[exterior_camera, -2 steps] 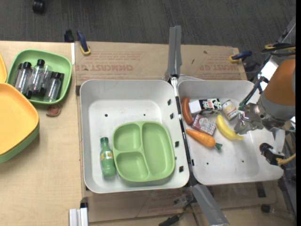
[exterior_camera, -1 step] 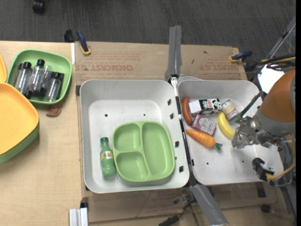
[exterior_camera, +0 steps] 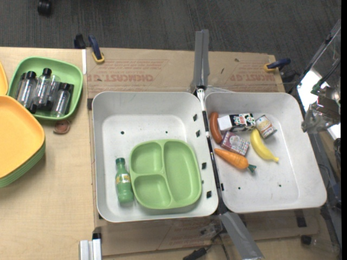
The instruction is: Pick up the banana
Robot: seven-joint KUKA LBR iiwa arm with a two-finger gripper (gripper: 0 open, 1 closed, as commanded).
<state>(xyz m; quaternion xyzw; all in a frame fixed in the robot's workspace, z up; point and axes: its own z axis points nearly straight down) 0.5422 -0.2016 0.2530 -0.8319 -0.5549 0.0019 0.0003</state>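
Observation:
The yellow banana (exterior_camera: 263, 145) lies in the right bin (exterior_camera: 282, 191), in its upper middle, pointing down and to the right. It touches a small brown carton (exterior_camera: 265, 127) at its top end. My gripper (exterior_camera: 319, 117) hangs at the bin's right rim, well to the right of the banana and apart from it. It is blurred and partly cut off by the frame edge. Nothing shows in it.
Beside the banana lie a pink packet (exterior_camera: 235, 143), a carrot (exterior_camera: 234, 159), a red sausage (exterior_camera: 216, 127) and a black-and-white carton (exterior_camera: 242, 121). The left bin (exterior_camera: 108, 118) holds a green divided plate (exterior_camera: 164, 173) and a green bottle (exterior_camera: 123, 180). A green tray of bottles (exterior_camera: 46, 88) and orange plates (exterior_camera: 16, 140) sit far left.

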